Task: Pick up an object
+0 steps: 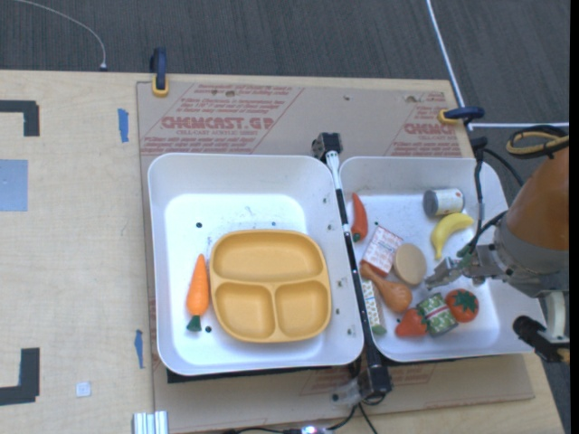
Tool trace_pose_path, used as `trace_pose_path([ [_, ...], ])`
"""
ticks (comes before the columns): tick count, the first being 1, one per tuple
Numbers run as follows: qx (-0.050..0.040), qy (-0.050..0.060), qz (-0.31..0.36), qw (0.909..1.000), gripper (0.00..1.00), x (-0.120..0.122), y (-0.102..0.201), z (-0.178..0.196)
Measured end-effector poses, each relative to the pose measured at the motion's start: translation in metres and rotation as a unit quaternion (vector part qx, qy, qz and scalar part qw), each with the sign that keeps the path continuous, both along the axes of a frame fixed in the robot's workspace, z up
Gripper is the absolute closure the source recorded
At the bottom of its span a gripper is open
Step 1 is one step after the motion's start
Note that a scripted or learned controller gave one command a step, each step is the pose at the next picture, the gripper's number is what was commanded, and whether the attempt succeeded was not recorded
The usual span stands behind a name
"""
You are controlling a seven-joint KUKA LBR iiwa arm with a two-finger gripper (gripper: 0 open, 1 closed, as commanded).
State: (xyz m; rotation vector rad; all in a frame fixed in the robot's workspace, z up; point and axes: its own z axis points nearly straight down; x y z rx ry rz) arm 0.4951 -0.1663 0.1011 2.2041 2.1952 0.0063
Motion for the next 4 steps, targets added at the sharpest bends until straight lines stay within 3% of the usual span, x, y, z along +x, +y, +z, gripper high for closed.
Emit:
trace_pose_path([
  [1,0.003,0.003,0.0,1.0,0.0,-0.012,0.021,-0.012],
  [2,-0.001,-0.001,-0.001,1.0,1.0,-0.01,0.017,0.0],
  [3,-0.0009,-0.001,-0.001,1.0,0.0,-0.01,0.017,0.0],
  [4,-0.0017,-0.003,-0.001,1.0,1.0,-0.009,0.017,0.01],
])
